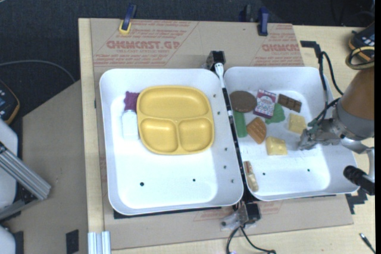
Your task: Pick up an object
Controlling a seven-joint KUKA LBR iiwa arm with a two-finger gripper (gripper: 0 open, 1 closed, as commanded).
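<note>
Near the right bin's right wall, the gripper hovers, finger state indeterminable; you next descend onto the pale yellow cheese wedge.

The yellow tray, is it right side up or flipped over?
Right side up: the yellow tray shows its three hollow compartments facing up, in the left bin.

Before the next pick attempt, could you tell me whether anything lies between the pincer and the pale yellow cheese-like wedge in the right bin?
Nothing visible does. The pincer sits low in the right white bin, and bare bin floor separates it from the pale yellow cheese-like wedge just to its left.
</note>
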